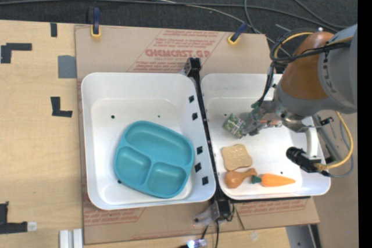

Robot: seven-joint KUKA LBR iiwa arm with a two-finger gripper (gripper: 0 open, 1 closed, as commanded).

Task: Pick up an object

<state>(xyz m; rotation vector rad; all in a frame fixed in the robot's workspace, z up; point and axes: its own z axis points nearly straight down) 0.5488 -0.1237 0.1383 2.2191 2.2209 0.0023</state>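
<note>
In the right bin (pixel 232 85), a small green and white object (pixel 233 124) lies near the middle. My gripper (pixel 253 124) is low over the bin floor just to its right, touching it or nearly so. A slice of toast (pixel 236 155) lies in front of them. A brown drumstick-shaped piece (pixel 238 178) and an orange carrot (pixel 275 180) rest along the bin's front wall.
The left bin (pixel 96 90) holds a blue divided plate (pixel 154 158). A black divider (pixel 199 119) runs between the bins. The arm's orange band (pixel 302 69) and grey wrist hang over the right bin's right side, with cables looping around them.
</note>
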